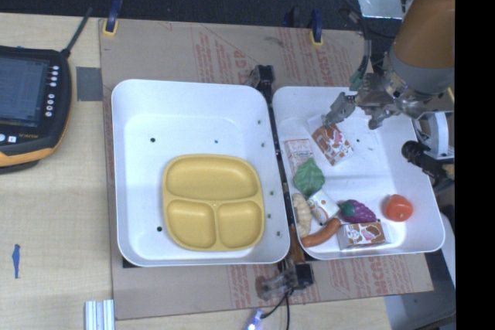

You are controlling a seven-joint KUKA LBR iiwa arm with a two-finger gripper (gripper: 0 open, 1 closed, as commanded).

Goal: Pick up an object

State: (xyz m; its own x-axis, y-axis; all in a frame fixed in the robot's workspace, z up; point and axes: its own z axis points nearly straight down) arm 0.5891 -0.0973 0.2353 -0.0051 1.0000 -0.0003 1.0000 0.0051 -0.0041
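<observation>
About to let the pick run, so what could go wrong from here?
1. The gripper hangs over the flat packet in the right bin; a thin thing lying flat may slip away.
2. The items near the front, such as the sausage, grapes and box, lie crowded, so a pick there may nudge neighbours.

This is a robotics lab. A teach pendant (pixel 27 104) with a screen lies at nine o'clock on the wooden bench (pixel 54 243). Cardboard sheeting (pixel 193 50) is clamped flat by blue clips (pixel 112 15) at twelve o'clock, under two white bins (pixel 193 100), and the grey-and-orange arm (pixel 425 27) enters at two o'clock.
</observation>
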